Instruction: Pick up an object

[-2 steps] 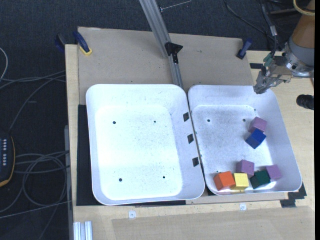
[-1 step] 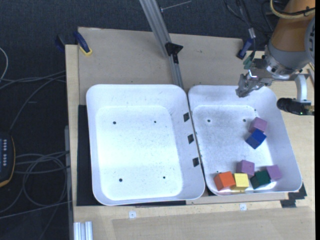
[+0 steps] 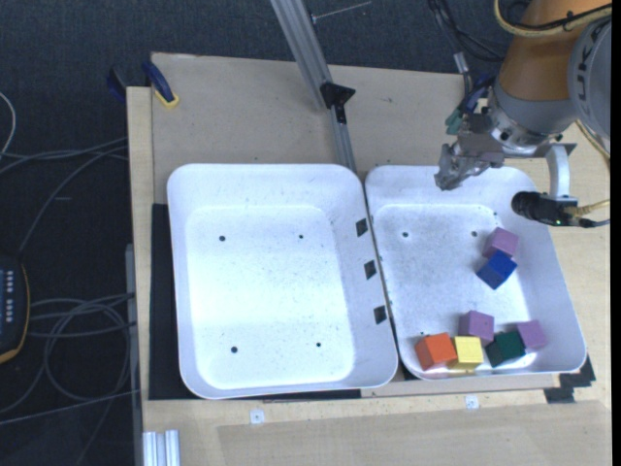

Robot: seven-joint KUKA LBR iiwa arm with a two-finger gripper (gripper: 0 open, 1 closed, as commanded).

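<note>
At right bin (image 3: 549, 260) far rim, pincer (image 3: 454, 173), blocks (image 3: 480, 343) nr front.

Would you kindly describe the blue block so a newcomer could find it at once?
Look in the right-hand bin, along its right side, away from the cluster at the near edge. A purple block sits there; the blue block touches it on the near side, the only blue one.
</note>
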